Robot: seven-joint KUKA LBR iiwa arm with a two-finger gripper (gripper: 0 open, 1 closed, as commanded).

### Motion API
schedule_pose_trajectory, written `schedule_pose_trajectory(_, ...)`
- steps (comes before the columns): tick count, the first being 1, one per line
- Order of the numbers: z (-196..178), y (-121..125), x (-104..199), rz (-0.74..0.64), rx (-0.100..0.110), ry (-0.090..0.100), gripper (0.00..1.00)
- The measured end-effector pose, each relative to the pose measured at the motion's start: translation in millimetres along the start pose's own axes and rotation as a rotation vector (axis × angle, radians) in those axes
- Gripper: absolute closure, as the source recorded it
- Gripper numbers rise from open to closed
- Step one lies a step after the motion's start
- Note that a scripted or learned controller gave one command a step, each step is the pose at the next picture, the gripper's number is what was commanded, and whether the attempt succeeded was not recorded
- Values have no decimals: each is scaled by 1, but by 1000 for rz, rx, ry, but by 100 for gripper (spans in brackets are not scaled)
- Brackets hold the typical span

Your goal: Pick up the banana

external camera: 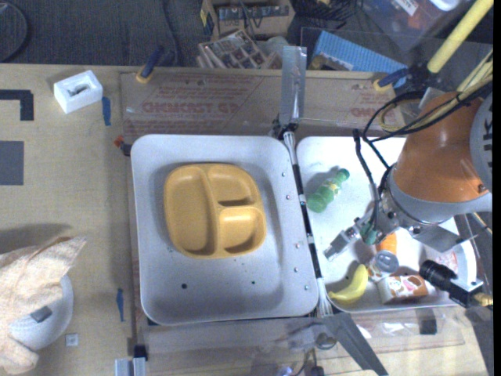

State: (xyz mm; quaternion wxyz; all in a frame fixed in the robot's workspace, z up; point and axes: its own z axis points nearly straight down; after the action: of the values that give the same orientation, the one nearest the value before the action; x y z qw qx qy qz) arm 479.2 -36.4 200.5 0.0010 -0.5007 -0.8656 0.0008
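Hovering above the right bin (313, 151), the gripper (362, 237), its opening impossible to judge, hangs near the curved yellow banana (350, 285) at the bin's front-left corner.

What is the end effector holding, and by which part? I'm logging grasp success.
Nothing is held. The end effector hangs over the right bin, apart from the banana, which lies on the bin floor.

Grey arm (438, 202) w/ orange band (black cables)
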Motion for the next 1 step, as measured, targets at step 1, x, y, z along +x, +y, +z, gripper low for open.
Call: schedule_pose_trajectory(1,68,-35,-60,62,1,2,0)
